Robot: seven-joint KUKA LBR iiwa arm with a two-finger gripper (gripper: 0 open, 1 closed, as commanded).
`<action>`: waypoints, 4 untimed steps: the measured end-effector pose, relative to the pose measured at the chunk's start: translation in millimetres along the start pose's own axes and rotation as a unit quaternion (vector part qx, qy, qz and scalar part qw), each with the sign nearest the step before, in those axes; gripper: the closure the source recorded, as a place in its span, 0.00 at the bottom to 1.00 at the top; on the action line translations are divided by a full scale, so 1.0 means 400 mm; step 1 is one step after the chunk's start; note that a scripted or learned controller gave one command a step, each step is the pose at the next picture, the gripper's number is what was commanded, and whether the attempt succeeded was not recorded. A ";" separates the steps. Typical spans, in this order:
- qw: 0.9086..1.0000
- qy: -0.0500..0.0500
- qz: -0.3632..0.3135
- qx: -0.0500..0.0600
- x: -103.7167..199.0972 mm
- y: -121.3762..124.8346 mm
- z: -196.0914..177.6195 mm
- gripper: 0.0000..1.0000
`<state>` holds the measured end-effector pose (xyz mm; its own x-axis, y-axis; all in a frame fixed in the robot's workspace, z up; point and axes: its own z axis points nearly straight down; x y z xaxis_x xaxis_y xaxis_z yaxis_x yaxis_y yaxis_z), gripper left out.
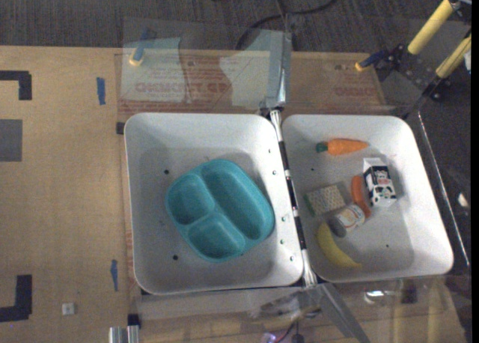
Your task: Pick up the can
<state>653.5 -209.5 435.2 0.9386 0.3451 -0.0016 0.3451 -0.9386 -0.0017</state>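
The bench (60,207) is carrying two white bins side by side, and the left bin (150,139) is holding a teal divided plate (219,209) that is playing no part in this pick. The right bin (426,222) is sitting on the side from which the arm reaches in, so the arm's own side is the nearer one for the job. In it, a banana (334,247) is curving along the lower left, a carrot (343,146) is lying crosswise near the top wall, a small white printed carton (379,186) is standing right of centre, an orange piece (360,190) is leaning against the carton's left side, and a speckled block (327,199) is resting further left. The can (348,219) is lying low in the middle of this cluster, seemingly on its side, with its long axis appearing to run from lower left to upper right. It is sitting just above the banana, just beside the block, and touching or nearly touching the orange piece. Any descent is therefore looking cramped, and closing across the can's short width is looking like the sounder approach. Whether the gripper is spread or pressed together I cannot tell, and nothing is suggesting the can is being held.
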 end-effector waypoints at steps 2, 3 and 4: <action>1.000 0.001 -0.002 -0.001 0.014 0.028 0.000 1.00; 1.000 0.001 0.011 0.000 0.096 -0.304 0.001 1.00; 0.999 0.000 -0.033 0.000 -0.064 -0.125 0.000 1.00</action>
<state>612.2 -171.4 435.2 0.9139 0.4059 -0.0017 0.4059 -0.9139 -0.0021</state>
